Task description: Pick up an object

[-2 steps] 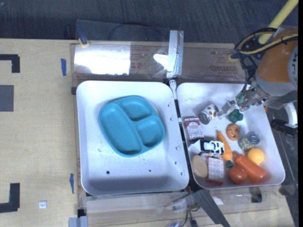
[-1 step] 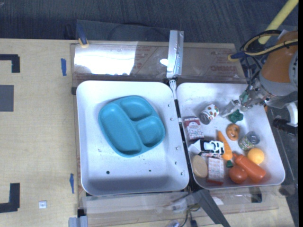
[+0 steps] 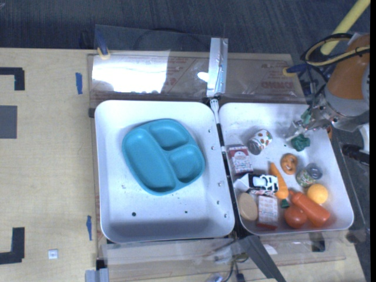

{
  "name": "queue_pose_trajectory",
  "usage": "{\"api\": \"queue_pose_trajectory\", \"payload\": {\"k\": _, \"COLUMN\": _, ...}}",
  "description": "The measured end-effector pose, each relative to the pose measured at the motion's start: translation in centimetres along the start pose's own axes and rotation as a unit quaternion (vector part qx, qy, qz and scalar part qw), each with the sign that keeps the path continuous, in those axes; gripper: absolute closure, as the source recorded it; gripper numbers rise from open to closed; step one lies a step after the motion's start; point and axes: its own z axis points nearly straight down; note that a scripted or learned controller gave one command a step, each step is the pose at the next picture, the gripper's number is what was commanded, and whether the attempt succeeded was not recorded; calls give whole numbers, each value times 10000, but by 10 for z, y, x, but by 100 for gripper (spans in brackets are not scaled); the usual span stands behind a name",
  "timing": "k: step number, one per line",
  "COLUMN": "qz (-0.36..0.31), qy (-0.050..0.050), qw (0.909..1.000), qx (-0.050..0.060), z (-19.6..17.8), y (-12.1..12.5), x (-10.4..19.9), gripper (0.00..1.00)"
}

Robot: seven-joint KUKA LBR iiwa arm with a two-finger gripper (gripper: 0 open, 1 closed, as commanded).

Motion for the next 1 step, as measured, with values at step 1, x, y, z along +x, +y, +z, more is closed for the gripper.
{"api": "queue_pose_trajectory", "payload": {"k": 1, "qz": -619, "qy": -9, "qw": 9981, "qx": -2, "z": -132, "y": 32, "x": 117, "gripper": 100}}
